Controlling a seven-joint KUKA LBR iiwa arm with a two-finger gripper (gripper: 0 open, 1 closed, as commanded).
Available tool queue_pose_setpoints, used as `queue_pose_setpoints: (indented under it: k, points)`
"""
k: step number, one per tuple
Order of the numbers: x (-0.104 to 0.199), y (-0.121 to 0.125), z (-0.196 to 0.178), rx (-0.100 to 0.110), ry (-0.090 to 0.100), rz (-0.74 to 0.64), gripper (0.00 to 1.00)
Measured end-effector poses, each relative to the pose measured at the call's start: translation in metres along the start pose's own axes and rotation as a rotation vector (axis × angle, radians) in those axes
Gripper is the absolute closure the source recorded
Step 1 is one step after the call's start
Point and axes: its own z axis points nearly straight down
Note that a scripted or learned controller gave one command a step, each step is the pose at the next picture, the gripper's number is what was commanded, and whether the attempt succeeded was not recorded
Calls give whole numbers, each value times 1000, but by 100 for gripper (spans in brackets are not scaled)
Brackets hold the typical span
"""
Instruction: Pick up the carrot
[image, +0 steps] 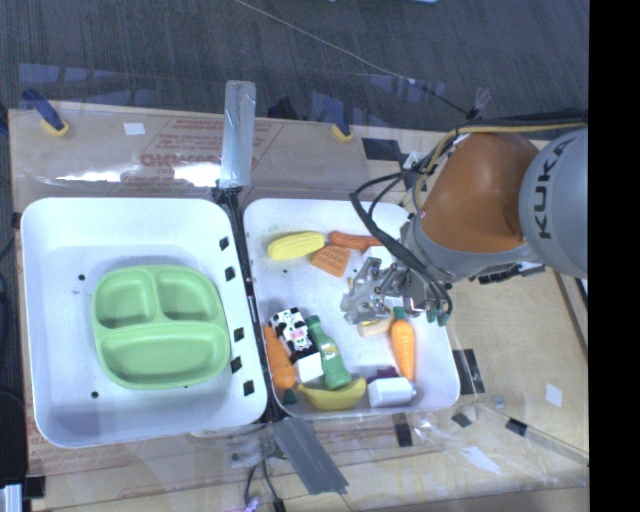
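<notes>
Gripper (372, 300): finger spacing could not be told; nothing was seen held
Carrot (402, 346): was lying in the right bin (440, 362), just beside the gripper
Progress: carrot not yet grasped or lifted; both were judged outstanding

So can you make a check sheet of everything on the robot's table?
Surface: two shallow white bins side by side, left bin, right bin.
Job's things: orange carrot with green top lying in the right bin, just under the pincer; a second orange carrot by the left wall.
Clutter: green divided plastic plate, yellow corn cob, yellow banana, green bottle.
Grippers: metal pincer low over the right bin.
Cables: black cables looping off the wrist.
Surroundings: dark carpet.
</notes>
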Motion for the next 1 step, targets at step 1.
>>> queue_pose_setpoints:
  k: [1]
  points:
    - [0,0,1,0,2,0,0]
